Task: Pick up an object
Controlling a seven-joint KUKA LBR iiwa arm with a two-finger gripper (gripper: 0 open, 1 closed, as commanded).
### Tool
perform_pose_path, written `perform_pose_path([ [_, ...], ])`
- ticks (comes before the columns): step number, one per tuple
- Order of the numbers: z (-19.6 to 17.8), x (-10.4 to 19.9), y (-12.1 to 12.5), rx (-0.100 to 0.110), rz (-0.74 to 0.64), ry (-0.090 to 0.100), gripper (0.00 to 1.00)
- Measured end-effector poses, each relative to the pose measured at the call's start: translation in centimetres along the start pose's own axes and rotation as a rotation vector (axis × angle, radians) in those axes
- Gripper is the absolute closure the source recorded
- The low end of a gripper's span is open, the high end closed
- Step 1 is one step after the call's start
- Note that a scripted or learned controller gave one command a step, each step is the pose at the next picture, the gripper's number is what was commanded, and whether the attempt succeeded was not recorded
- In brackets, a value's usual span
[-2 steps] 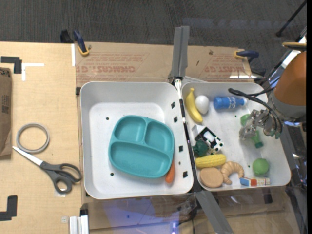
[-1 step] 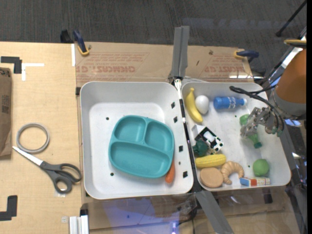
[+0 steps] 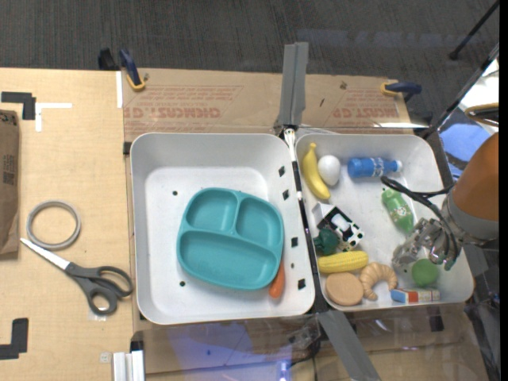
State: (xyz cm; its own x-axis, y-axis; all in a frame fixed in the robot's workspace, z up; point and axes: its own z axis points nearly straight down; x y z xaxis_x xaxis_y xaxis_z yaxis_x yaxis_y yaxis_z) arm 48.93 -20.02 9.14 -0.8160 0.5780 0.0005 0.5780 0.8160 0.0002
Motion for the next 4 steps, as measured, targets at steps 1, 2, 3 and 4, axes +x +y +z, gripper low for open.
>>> perform_pose_path([
  [1, 0.0, 1.3, 4.2, 0.0, 0.046, -0.001, 1.0],
  [2, -16.4, -8.0, 4.7, 0.0, 0.168, -0.004, 1.0],
  [3, -13.6, -3.8, 9.9, 0.001, 0.239, -0.001, 1.0],
  [4, -2.6, 2.7, 9.8, -0.014, 0.184, -0.028, 1.0],
])
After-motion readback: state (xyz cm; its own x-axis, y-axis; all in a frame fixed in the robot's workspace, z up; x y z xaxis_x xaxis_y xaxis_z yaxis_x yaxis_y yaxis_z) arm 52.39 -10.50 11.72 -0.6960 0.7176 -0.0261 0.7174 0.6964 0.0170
